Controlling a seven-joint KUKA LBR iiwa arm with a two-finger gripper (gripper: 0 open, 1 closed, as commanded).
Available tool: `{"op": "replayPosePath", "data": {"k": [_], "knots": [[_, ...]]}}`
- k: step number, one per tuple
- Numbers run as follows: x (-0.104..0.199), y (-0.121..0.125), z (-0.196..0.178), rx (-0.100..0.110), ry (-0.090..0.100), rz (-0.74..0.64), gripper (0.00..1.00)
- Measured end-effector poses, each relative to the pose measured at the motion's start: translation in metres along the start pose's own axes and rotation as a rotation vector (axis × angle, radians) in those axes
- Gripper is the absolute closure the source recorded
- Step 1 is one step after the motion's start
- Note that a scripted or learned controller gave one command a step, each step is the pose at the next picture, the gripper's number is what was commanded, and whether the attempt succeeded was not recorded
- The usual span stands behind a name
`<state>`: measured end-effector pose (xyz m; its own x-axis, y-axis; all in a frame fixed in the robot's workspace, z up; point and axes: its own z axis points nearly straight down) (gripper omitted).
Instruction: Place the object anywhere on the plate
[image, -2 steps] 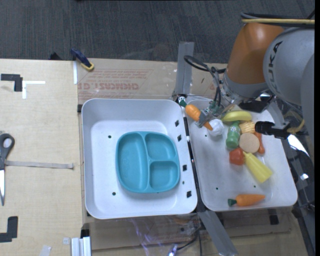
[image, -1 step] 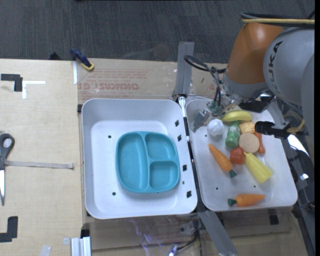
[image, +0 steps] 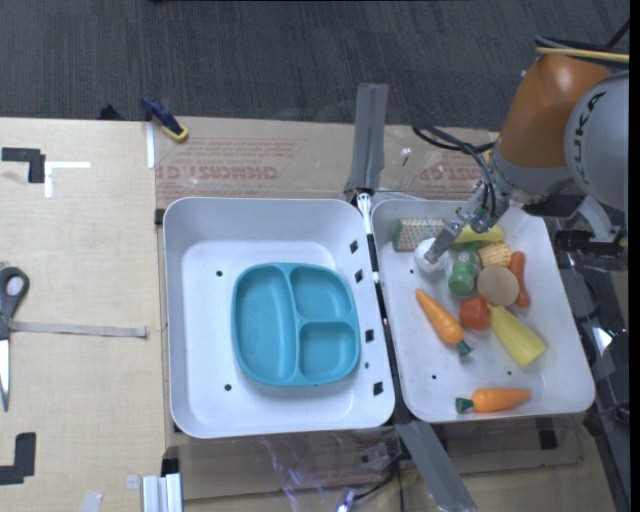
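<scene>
Divided blue plate (image: 296, 323) centred in left bin (image: 190, 230), bare, ready to receive. Toy food heaped in right bin (image: 560, 395): two carrots, tomato, green piece, yellow pieces, corn. Claw (image: 440, 245) lowered at the heap's upper left edge, beside the yellow piece (image: 478, 235), apparently positioned for a pick. Claw opening: cannot tell; nothing visibly gripped. Object to be moved apparently among the heap, well apart from plate. Placement not yet begun.
</scene>
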<state>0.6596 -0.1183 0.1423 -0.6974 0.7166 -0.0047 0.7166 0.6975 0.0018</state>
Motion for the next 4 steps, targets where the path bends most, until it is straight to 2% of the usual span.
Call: {"op": "replayPosePath", "data": {"k": [4], "knots": [[0.0001,0.0002,-0.0001,0.000,0.000,-0.001,0.00]]}}
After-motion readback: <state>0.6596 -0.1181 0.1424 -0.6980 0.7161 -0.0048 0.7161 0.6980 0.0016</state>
